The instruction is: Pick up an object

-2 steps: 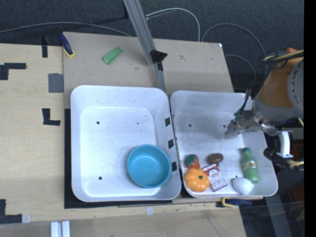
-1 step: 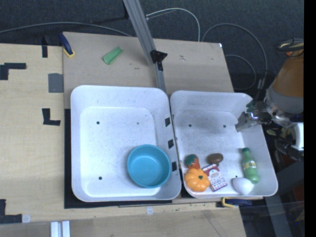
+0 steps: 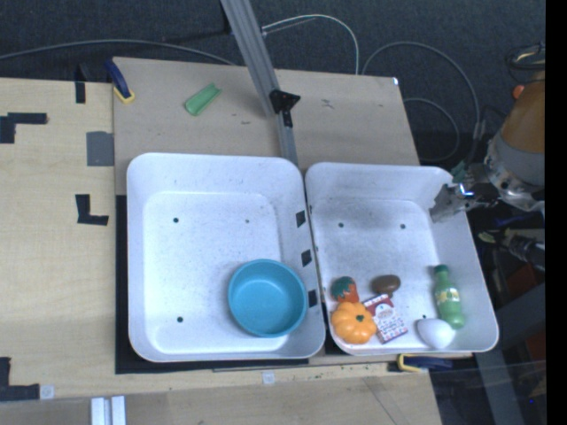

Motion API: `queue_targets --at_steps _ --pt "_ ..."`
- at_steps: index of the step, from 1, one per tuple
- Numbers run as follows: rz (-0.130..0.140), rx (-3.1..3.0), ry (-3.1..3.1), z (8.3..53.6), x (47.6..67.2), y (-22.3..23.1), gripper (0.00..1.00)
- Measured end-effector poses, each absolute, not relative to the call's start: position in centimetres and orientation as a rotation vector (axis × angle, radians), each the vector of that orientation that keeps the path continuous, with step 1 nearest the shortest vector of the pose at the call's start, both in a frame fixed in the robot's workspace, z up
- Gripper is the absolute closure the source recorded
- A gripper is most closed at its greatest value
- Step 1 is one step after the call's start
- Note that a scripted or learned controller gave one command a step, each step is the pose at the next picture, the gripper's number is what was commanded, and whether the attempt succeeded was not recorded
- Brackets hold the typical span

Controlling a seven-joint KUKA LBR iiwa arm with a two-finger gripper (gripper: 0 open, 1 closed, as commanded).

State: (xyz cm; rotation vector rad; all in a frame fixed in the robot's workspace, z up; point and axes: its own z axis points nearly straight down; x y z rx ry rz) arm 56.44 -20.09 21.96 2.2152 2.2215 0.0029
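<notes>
My gripper hangs over the upper right rim of the right bin, with the arm's orange band at the view's right edge. Along that bin's near wall lie an orange pumpkin, a small green and orange toy, a brown lump, a red and white packet, a green bottle and a white egg. All of them are well below the gripper and apart from it. A blue bowl sits in the left bin, near its front right corner.
A grey pole slants across the bench down to the gap between the bins. A green block and a blue and yellow clamp lie on the bench behind the left bin. Cables loop behind the bench.
</notes>
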Motion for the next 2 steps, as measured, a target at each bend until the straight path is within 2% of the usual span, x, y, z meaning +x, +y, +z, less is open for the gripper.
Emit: queue_targets --at_steps 1,2 --pt "0.003 2.215 2.219 28.1 56.5 -20.8 1.0" --pt "-0.001 2.217 2.229 26.3 55.7 -15.7 1.0"
